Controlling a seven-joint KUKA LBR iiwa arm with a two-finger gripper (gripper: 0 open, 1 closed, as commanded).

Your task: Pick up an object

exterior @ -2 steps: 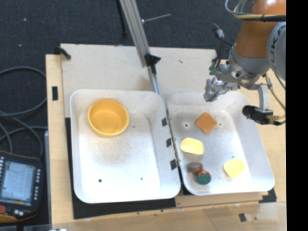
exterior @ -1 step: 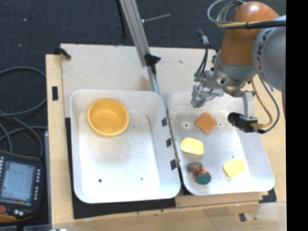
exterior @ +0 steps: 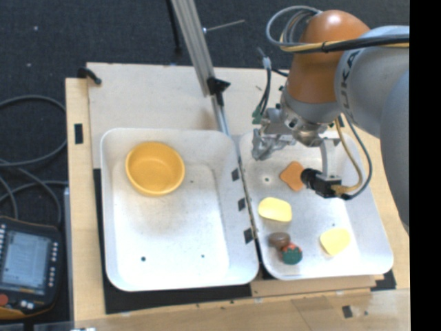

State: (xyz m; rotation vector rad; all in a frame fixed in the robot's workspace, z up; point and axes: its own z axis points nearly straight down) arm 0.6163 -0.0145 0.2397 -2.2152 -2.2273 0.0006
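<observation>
Right bin (exterior: 365, 212): tool (exterior: 262, 145) above floor

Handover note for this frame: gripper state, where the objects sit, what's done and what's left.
Gripper: over the right bin's upper left corner, nothing visibly held; open or shut unclear.
Right bin: orange block, yellow piece, second yellow piece, brown object touching a green and red one.
Left bin: yellow bowl.
Done: no pick yet.
Left: choose an object, grasp, lift.
</observation>
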